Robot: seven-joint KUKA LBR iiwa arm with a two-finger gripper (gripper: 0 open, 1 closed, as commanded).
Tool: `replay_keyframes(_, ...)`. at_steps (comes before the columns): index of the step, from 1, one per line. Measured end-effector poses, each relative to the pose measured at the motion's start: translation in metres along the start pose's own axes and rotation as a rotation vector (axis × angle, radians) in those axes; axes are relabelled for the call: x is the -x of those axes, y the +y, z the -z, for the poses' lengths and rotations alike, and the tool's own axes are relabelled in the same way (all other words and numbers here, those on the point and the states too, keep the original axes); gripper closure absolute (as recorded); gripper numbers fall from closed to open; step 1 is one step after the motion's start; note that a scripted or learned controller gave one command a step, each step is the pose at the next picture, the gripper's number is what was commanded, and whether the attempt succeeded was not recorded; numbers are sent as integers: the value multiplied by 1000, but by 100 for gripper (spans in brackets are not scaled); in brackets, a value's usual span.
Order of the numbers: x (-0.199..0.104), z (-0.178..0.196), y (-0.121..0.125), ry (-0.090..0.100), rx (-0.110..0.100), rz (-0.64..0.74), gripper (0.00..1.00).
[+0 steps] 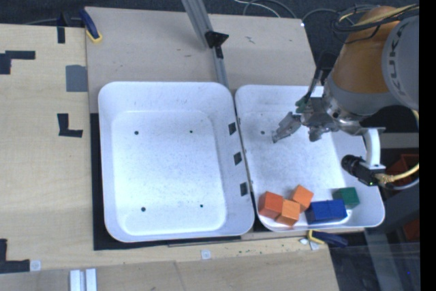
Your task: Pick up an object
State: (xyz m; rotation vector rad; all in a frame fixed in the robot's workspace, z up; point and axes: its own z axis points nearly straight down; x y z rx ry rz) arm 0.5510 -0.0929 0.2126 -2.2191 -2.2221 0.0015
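Blocks for picking lie clustered at the near edge of the right white plastic bin (354,215): three small orange cubes (286,205), one blue rectangular block (325,212) and one small green cube (349,196), touching or just beside each other. The two-finger gripper (300,126) hangs above the bin's far half, fingers spread, holding nothing. The blocks are judged rigid and light. Grip across opposite flat faces; the green cube, at the cluster's right end, offers easier finger clearance.

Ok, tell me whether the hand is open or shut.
Open: the hand has its fingers spread apart above the right bin, with nothing between them.
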Motion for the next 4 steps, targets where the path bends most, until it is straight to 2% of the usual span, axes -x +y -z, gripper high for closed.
replay_keyframes(1,0,10,0,0,-1,1,100)
replay_keyframes(2,-25,22,-31,2,-2,2,100)
replay_keyframes(3,-87,29,-46,2,-2,7,100)
replay_keyframes(4,-166,5,-23,1,-2,8,100)
